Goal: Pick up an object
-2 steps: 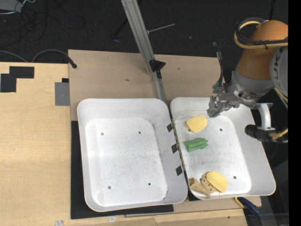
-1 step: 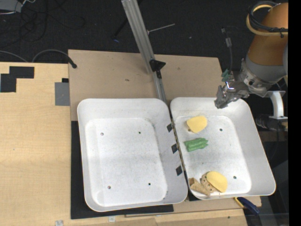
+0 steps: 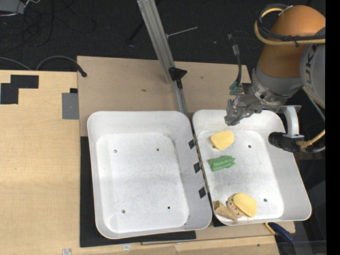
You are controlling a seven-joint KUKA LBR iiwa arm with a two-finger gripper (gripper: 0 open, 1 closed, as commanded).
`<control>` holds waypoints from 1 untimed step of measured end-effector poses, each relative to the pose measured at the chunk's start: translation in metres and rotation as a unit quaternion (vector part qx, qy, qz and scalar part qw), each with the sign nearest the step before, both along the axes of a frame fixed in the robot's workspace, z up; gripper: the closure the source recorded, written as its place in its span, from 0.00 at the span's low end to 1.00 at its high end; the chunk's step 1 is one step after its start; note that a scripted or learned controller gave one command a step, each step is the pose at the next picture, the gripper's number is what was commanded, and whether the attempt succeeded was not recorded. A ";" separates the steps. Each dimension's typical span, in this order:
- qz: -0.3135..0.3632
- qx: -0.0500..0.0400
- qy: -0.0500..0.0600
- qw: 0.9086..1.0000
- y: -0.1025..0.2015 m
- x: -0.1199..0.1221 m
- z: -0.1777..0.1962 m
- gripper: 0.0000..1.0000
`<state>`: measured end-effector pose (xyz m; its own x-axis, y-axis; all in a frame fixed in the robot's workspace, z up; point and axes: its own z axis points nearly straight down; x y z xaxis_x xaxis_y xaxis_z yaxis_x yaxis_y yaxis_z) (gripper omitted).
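Where claw [image 3: 235,119] hovers, yellow piece [image 3: 222,139] just below.

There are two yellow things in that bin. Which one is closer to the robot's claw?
The upper yellow piece, just below the gripper. The other yellow piece lies at the bin's near edge, beyond the green item.

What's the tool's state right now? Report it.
Tool: cannot be told; it hangs above the right bin, just beyond the yellow piece.
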<state>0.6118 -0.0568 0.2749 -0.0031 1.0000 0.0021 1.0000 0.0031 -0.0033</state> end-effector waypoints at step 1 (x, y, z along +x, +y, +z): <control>0.000 0.000 0.001 1.000 0.057 0.006 -0.018 1.00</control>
<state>0.6176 0.0006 0.2570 -0.0038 1.0000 0.0018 1.0000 0.0038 -0.0051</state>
